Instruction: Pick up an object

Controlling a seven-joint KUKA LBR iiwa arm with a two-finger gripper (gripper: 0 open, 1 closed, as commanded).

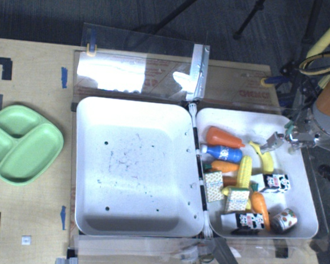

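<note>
Left bin (131,160) — bare white floor. Right bin (308,225) — toys piled: carrot (224,138), corn cob (244,170), banana (263,158). The arm (329,104) reaches in from the right; its gripper (278,140) hangs just above the banana at the far right. Finger state: cannot tell.
</note>
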